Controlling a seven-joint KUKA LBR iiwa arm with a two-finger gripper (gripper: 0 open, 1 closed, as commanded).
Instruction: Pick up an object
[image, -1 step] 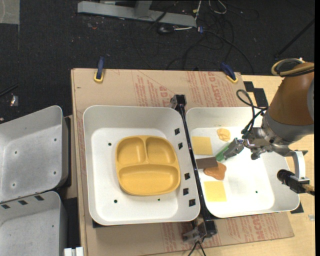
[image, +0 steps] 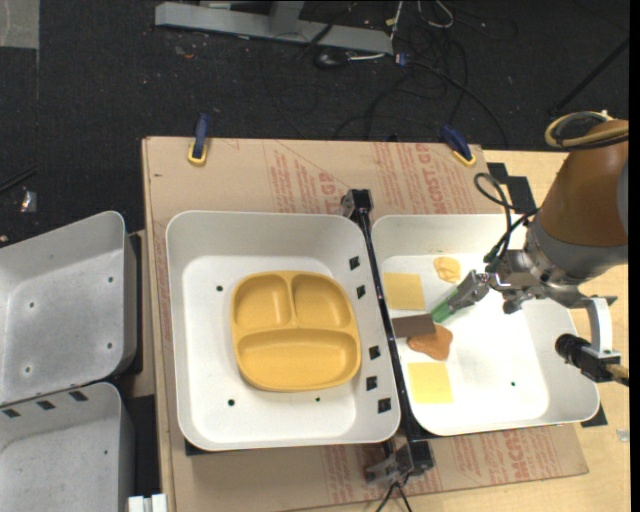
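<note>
You see the pincer (image: 443, 312) low in the right bin (image: 520, 400), its grip impossible to tell, tip beside a brown patty (image: 432, 345), yellow slices (image: 404, 291) near, yellow tray (image: 295, 330) in the left bin (image: 200, 300).

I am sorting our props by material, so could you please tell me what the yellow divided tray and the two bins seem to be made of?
The yellow divided tray looks like moulded plastic: uniform colour, rounded compartment ridges, a soft satin sheen. The left bin and the right bin look like white plastic or coated sheet metal, smooth and matt with rounded corners; the view leaves that open.
</note>
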